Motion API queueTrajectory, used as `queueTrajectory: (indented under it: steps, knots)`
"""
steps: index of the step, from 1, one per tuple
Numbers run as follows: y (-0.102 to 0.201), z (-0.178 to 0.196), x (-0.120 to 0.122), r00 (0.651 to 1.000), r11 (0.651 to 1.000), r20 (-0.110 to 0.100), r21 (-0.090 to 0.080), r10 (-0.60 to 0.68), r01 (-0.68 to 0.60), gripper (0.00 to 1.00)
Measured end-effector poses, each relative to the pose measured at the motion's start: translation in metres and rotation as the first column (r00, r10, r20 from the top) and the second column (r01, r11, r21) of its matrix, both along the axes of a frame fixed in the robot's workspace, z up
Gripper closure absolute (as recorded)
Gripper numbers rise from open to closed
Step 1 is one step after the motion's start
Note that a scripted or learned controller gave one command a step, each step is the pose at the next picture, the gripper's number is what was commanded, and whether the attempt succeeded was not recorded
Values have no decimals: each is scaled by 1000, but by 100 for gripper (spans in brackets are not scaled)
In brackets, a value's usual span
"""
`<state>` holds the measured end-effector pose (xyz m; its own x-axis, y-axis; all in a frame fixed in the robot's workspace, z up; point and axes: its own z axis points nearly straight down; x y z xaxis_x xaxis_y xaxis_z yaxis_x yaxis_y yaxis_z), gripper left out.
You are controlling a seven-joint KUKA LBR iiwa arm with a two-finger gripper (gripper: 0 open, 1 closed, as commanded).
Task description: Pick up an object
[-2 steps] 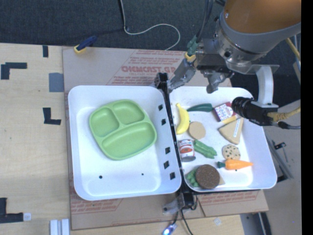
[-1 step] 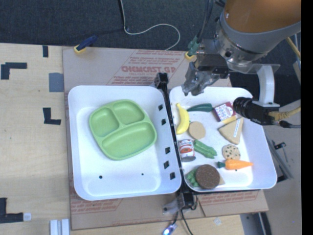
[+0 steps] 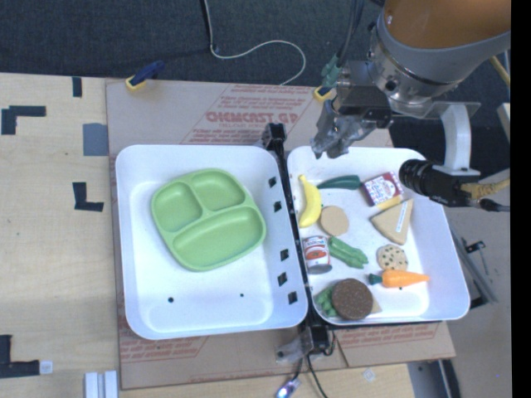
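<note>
Hovering above the right white bin's [image 3: 431,301] far rim with nothing visibly held and finger spacing I cannot tell, the grey two-finger gripper [image 3: 330,146] risks jostling the crowded yellow plastic banana [image 3: 309,201] and green bean pod [image 3: 338,182] just below.

Both bins are white: the left bin [image 3: 137,222] carries a pale green divided plate [image 3: 207,218]. In the right bin [image 3: 440,284] lie a yellow banana [image 3: 309,201], a dark green pepper [image 3: 338,182], a tan round cracker [image 3: 334,220], a maroon-and-white carton [image 3: 382,189], a pale yellow cheese wedge [image 3: 395,220], a red-and-white can [image 3: 316,253], a speckled cookie [image 3: 391,258], an orange carrot [image 3: 400,279] and a brown burger patty [image 3: 352,298]. The desk [image 3: 50,247] is light wood with black marks.
</note>
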<state>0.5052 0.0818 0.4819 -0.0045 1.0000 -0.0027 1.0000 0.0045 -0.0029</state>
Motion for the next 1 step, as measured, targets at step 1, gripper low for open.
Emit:
queueTrajectory:
  steps: [1]
  knots:
    - [0, 10, 0, 1000, 1000, -1, 0, 1, -1, 100]
